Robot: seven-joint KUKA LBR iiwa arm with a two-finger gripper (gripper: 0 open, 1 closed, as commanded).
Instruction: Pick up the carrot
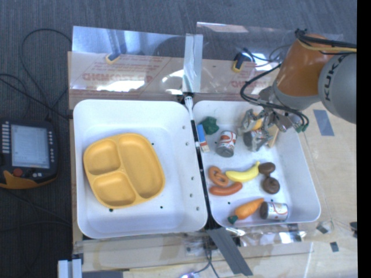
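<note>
Orange, green-stemmed carrot (247,209) lies at the right white bin's (310,184) front, beside a silver can (276,211). We see the jaws (262,131) hovering farther back; their state we cannot tell.

Dark grey carpet (145,4) surrounds the pale wooden bench (342,155); a handheld control pendant (26,152) lies left, its black cable (40,57) looping.

even, bright overhead light falls on both white bins (139,225), which look slightly washed out. glare streaks the clear panels (133,45) behind them. shadows are soft and short under the tray (123,169). the picture is a little soft and grainy; the arm (324,77) looks slightly blurred.
</note>
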